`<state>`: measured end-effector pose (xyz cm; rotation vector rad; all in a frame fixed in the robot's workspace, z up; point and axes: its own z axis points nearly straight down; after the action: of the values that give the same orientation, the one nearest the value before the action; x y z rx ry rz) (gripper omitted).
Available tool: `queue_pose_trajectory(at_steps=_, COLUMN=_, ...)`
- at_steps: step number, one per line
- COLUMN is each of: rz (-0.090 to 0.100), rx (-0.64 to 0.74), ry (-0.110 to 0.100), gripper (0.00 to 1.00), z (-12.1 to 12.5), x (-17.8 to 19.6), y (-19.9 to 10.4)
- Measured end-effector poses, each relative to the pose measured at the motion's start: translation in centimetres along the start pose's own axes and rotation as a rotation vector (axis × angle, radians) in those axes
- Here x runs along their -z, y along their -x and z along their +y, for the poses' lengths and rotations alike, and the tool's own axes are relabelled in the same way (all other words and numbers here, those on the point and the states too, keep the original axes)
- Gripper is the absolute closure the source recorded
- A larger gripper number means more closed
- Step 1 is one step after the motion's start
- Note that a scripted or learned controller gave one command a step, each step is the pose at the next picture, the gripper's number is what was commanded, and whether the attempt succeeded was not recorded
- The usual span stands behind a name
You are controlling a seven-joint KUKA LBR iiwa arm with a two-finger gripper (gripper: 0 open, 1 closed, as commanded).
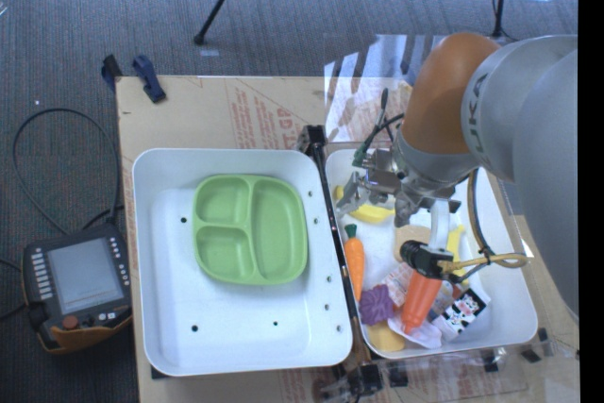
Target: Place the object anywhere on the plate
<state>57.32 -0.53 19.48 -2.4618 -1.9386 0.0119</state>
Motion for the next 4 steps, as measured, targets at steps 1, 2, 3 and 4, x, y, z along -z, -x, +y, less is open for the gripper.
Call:
queue_pose_trajectory(at_steps=1, rz=0.000, rx=0.000, ry=0.000, gripper=0.00, z=0.00, x=0.00, y=0.00)
queue_pose_trajectory(at_steps=2, rz=0.000, rx=0.000, ry=0.000, gripper=0.00, z=0.00, x=0.00, y=0.00)
queue_pose_trajectory(at_steps=3, rz=0.000, rx=0.000, ry=0.000, gripper=0.00, z=0.00, x=0.00, y=0.00)
queue_pose_trajectory(at_steps=4, rz=0.000, rx=0.000, ry=0.000, gripper=0.00, z=0.00, x=0.00, y=0.00)
